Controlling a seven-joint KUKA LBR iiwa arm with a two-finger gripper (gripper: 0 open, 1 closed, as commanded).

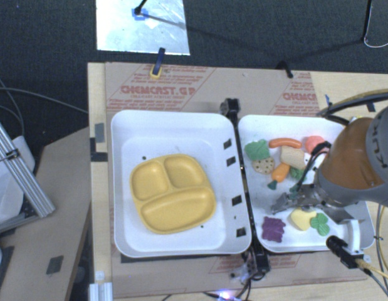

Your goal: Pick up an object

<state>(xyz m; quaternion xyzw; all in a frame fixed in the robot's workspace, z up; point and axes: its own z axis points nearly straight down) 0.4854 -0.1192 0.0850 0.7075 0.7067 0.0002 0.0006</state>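
- Bench (68, 168) front edge: cardboard sheet (181, 89) under two white bins; metal frame at left.
- Right bin (256, 127) w/ toy food: purple piece (273, 228) nearest, yellow piece (300, 219), green piece (319, 224), cookie (264, 165), carrot (281, 172), green leafy piece (257, 148), sausage (285, 143).
- Gripper (286, 200) low in right bin, among the toys; jaws open or shut – can't tell, nothing seen held.
- Left bin (168, 124) holds yellow divided tray (173, 192).
- Cardboard print: "CHEMCAST GP", partly covered.
- Far: dark floor, shiny sheet (142, 17), cables.
- Arm (353, 162) hides right bin's far side.
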